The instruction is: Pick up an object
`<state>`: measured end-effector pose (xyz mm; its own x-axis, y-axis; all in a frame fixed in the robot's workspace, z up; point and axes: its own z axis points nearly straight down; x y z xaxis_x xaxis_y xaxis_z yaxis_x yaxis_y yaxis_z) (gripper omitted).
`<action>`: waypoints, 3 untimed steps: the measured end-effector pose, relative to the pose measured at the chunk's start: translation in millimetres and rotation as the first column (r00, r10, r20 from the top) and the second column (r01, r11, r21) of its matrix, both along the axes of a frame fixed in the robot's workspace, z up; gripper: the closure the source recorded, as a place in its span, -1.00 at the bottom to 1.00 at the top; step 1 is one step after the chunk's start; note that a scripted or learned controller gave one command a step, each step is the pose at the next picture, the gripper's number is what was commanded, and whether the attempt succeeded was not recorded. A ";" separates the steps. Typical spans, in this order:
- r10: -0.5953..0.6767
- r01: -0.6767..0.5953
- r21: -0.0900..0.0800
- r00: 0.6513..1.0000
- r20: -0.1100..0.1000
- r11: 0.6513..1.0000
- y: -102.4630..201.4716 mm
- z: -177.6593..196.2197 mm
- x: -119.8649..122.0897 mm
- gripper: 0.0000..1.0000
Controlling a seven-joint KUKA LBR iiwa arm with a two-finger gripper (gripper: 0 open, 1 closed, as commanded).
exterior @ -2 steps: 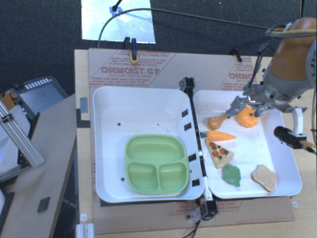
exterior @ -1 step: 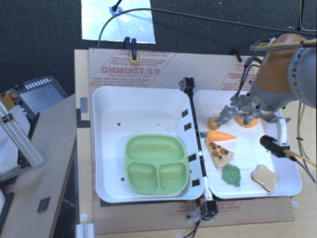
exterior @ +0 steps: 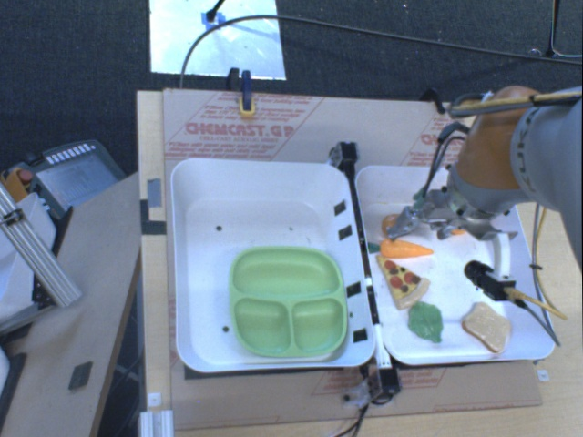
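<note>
Bins of white plastic sit side by side on a sheet of printed cardboard (exterior: 246,127) in the camera view. The left bin (exterior: 211,198) holds a green divided plate (exterior: 288,300) lying flat toward its near side. The right bin (exterior: 384,186) holds the toy food.

The grey arm (exterior: 545,153), with its orange band (exterior: 487,148), reaches in from the right and bends down over the far half of the right bin. The gripper (exterior: 413,218) hangs low above the bin floor, near the bin's left wall. Whether it is wide, narrow or closed on anything cannot be told from this angle.

The carrot (exterior: 407,249) lies flat just on the near side of the gripper, its tip pointing right, close to the tool but not visibly in its grasp. A small orange piece (exterior: 392,223) shows right beside the gripper's left edge; what it is cannot be told. The pizza slice (exterior: 404,280) lies just nearer than the carrot. Nearer still is the green leaf (exterior: 425,321), and the bread slice (exterior: 485,328) lies to its right, toward the near right corner, well apart from the gripper.
</note>
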<state>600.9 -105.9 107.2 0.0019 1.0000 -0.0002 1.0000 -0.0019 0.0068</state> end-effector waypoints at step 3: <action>0.006 -0.006 -0.001 1.000 0.001 1.000 0.9 118.4 10.2 1.00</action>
